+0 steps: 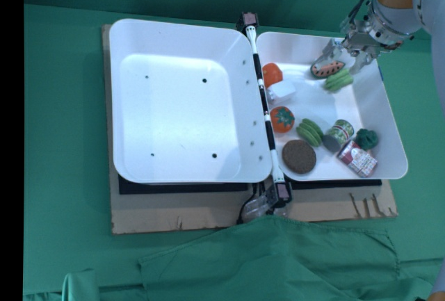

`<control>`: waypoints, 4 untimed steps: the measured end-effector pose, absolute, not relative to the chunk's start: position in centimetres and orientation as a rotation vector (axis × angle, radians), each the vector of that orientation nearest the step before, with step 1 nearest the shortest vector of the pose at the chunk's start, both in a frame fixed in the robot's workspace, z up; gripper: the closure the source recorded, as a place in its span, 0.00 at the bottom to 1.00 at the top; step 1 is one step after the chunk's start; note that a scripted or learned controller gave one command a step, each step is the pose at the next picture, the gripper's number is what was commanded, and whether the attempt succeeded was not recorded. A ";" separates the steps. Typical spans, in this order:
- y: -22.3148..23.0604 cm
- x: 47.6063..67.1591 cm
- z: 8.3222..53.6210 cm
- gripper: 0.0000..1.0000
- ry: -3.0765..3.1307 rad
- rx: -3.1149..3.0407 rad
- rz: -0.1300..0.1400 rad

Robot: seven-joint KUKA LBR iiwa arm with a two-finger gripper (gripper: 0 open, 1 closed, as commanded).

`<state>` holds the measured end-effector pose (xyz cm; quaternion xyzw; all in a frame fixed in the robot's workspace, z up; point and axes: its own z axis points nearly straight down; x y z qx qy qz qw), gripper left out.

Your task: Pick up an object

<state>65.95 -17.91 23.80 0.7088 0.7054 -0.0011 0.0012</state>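
Over the right bin's far corner, I'm seeing my gripper hanging with fingers spread around the watermelon slice. It's lying on the bin floor beside a green pea pod, not clamped.

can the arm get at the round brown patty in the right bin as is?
Probably yes. The round brown patty lies flat near the front left corner of the right white bin, nothing on top of it; the green pod sits beside it, apart. The tool is across the bin.

green cloth, cardboard sheet
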 end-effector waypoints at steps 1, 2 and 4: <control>-18.7 70.3 28.9 0.00 2.212 2.212 0.009; -14.2 70.1 28.2 0.00 2.221 2.218 0.002; -18.9 62.9 20.1 0.00 2.215 2.229 -0.005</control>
